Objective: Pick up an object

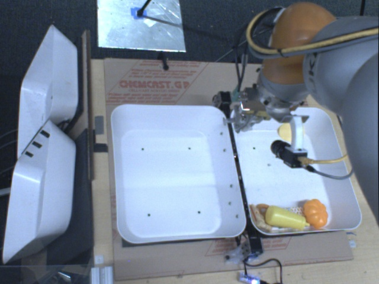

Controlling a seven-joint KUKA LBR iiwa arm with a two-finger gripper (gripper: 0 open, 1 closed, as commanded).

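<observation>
Cardboard covers the surface under two white bins; the right bin (346, 176) holds a yellow object (285, 217) beside an orange one (315, 213) at its near edge. The gripper (243, 120), state unclear, hangs at the far-left corner; it should travel over the yellow object before descending.

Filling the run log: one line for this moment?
arm over right bin | yellow object, orange object at near edge | nothing lifted

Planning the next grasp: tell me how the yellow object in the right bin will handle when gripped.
The yellow object looks smooth and rounded with a tapered end, so it may slip or roll. It lies against the orange object near the bin's front wall, which could block the claw.
</observation>
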